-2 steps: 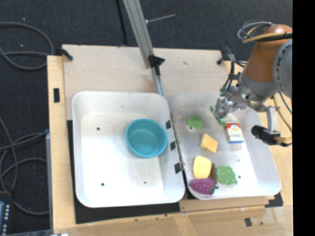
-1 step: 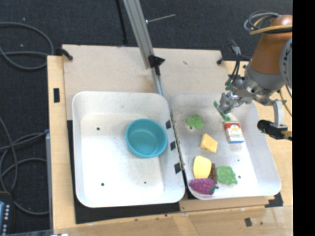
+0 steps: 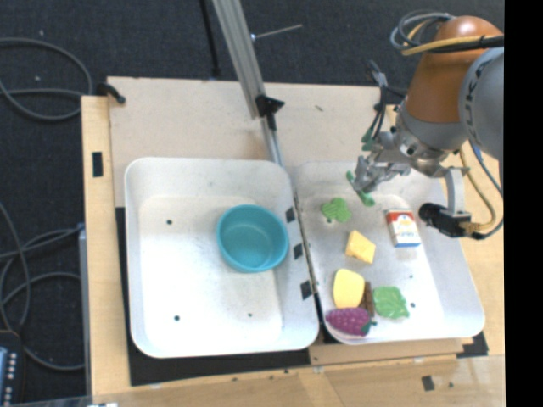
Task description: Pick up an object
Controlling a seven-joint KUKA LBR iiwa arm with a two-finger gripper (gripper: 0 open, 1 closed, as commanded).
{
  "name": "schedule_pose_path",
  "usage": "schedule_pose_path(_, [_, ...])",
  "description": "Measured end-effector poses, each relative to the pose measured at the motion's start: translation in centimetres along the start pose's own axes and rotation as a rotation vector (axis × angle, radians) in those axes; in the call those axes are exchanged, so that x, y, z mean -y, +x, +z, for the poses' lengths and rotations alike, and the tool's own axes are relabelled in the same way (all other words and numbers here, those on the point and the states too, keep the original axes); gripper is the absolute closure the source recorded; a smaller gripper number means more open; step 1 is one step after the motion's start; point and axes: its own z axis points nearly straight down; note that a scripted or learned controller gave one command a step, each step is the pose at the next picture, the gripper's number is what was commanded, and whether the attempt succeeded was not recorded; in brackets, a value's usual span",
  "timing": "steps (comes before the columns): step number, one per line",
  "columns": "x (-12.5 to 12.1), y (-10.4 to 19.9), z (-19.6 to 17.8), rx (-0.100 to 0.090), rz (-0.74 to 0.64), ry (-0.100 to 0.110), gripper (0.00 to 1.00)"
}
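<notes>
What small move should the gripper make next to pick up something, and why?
Probably a short move down and to the left in the camera view. The gripper hangs over the back of the right bin, and the green broccoli-like piece lies just beside it, apart from the other items, so it looks the closest target.

1. The arm [image 3: 450,83] enters from the right side of the camera view, its grey body turned toward the middle of the scene.
2. A wide orange band [image 3: 445,62] wraps the arm just above the wrist.
3. Looped cables run along the wrist section.
4. The gripper [image 3: 366,181] hangs at the arm's lower left end, pointing downward; whether its jaws are parted is unclear.
</notes>
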Motion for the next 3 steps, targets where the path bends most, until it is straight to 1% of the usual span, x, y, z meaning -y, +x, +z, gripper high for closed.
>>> schedule_pose_path(1, [0.2,4.8,-1.2,0.000,0.000,0.001,1.00])
schedule_pose_path(2, [-0.4,10.5,-2.0,-0.001,-0.001,0.001,1.00])
schedule_pose_path(3, [-0.3,15.9,-0.8,0.001,0.001,0.004,1.00])
